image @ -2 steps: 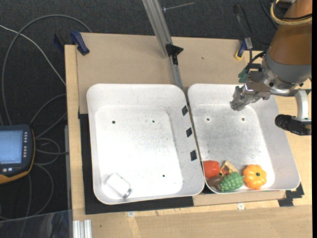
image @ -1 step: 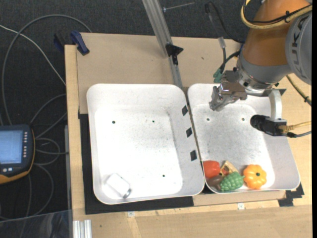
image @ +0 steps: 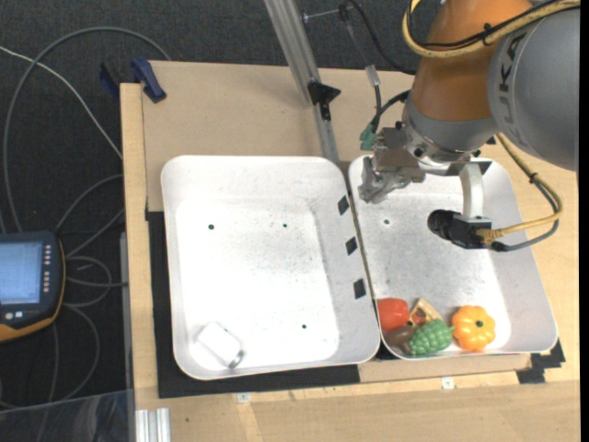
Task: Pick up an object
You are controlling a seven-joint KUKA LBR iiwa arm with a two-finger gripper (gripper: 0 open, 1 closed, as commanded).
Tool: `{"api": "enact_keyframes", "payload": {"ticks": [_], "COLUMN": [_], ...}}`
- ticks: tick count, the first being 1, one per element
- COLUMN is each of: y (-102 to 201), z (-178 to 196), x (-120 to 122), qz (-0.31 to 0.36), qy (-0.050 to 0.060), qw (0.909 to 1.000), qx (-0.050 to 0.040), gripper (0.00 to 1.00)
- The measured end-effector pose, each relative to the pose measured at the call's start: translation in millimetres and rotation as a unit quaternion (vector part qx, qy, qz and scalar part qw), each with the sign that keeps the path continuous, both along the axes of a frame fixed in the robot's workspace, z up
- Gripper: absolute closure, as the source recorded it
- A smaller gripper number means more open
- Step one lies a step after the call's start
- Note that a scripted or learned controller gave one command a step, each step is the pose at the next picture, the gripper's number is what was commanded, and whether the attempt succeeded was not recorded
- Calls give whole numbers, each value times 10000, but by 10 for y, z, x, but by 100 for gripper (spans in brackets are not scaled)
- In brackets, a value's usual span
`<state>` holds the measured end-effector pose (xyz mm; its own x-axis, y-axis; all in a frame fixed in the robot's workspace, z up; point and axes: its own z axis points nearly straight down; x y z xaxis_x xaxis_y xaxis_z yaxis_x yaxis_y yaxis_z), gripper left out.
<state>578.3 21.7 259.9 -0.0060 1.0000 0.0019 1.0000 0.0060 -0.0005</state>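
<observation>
Start at your left: the left bin sits on the surface, and the one thing in it is a small white box lying in its near corner, pale against the pale floor and well apart from the arm; nothing touches it.

Move right across the divide and you come to the right bin; its load is crowded into the near edge: a red piece nearest the divide, a brown piece just below it, a tan wedge beside the red one, a green cluster touching the wedge, and an orange gourd at the right end of the row; all of them rest on the bin floor.

The pincer hangs over the far left corner of the right bin, close to the divide and well apart from that row; you see nothing between its fingers; whether they are spread or clenched I cannot tell, since the wrist and its cabling hide the tips from this angle. The arm fills the upper right above it.

So judge the task as not yet done: no object is lifted, none is gripped, every candidate lies where it can be reached. What is left is the whole of the work, as I read it: you would need the pincer carried toward you to the row, or across to the white box, lowered, closed on one piece, and raised clear; the crowding in that row looks likely to make a clean grip harder than the lone box would.
</observation>
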Motion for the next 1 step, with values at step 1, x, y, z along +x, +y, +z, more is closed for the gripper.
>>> {"api": "enact_keyframes", "payload": {"ticks": [1], "y": [445], "z": [-19], "x": [86], "qz": [2], "qy": [-7], "qw": [10000], "qx": [0], "gripper": [100]}}
